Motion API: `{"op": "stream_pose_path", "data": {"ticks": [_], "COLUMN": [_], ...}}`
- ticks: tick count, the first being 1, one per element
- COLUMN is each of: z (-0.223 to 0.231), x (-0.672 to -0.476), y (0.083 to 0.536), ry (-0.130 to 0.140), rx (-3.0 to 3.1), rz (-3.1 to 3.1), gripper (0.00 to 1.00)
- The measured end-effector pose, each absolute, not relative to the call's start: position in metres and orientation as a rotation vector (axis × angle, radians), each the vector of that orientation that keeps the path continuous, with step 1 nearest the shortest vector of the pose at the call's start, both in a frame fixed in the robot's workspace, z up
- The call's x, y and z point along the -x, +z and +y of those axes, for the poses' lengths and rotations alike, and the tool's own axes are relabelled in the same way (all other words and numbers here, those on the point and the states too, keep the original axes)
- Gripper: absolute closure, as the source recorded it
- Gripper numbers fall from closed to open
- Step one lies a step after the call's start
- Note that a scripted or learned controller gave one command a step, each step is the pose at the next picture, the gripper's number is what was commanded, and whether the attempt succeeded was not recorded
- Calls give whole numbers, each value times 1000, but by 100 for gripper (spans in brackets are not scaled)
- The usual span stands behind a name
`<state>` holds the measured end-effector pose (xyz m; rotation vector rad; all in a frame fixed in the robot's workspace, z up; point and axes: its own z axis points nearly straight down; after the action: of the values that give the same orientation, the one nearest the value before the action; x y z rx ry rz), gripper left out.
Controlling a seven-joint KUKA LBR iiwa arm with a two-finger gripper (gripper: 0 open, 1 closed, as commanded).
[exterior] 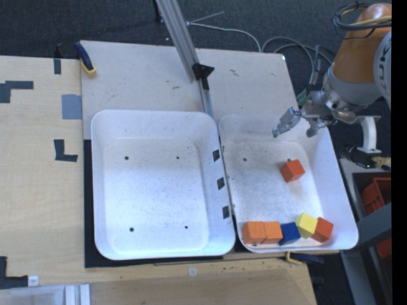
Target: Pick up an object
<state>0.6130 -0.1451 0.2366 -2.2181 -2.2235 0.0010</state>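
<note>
Gripper point(297, 124) spread wide, holding nothing, above right white bin point(254, 127); drop squarely over lone orange cube point(292, 170), then close.

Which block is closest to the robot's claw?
The lone orange block, sitting apart mid-bin just below the gripper; the others huddle along the near edge.
</note>
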Motion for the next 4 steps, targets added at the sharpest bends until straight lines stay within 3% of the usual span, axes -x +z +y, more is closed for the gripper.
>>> {"op": "stream_pose_path", "data": {"ticks": [1, 2, 3, 4], "z": [-191, -128, -152, -122], "x": [-616, -580, -546, -501], "y": [87, 91, 92, 91], "ry": [9, 1, 6, 5], "rx": [2218, 2213, 2222, 2217], "rz": [-2217, -2223, -2219, -2217], "gripper": [0, 0, 0, 0]}}
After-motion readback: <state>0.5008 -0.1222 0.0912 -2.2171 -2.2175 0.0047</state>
